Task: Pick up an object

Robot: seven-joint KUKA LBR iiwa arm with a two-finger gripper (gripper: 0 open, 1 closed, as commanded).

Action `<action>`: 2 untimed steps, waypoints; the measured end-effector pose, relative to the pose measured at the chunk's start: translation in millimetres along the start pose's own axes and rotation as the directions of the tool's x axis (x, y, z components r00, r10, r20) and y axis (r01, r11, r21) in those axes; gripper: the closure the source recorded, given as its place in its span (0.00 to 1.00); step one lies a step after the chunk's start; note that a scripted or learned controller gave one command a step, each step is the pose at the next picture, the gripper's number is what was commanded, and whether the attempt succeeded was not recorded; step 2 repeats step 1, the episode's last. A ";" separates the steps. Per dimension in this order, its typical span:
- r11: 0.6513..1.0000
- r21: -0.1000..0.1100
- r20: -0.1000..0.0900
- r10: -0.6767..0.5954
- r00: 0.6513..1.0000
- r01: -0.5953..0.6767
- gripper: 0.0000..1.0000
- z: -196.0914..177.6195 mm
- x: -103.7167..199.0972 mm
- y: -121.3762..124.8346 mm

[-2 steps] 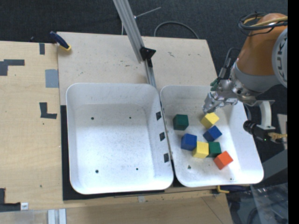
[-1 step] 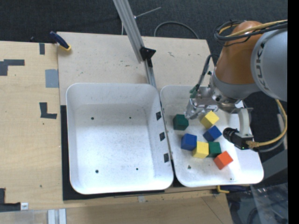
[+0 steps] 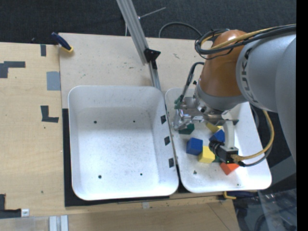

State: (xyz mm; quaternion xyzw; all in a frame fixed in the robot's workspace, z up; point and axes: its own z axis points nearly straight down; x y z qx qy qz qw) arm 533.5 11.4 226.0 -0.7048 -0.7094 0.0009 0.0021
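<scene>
Low over the right bin near the table's right edge, the pincer hangs at a dark green block, its spread impossible to tell; a secure pinch and lift seemingly come next.

Left bin: white, fine dark speckle, few black dots.
Right bin: white.
Arm: grey; orange band above wrist.
Tool: metallic silver.
Cube: blue.
Block: yellow.
Small block: blue.
Piece: orange-red.
Item beside tool: dark green.
Surface: pale tan wood; grey and black tape patches.
Clamp at upper left: blue and yellow.
Cables: yellow and black.
Floor behind: dark.
</scene>
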 end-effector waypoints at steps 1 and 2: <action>1.000 -0.003 0.000 -0.001 1.000 0.001 1.00 -11.1 48.3 -11.9; 1.000 -0.003 0.000 -0.001 1.000 0.001 1.00 -11.1 48.3 -11.9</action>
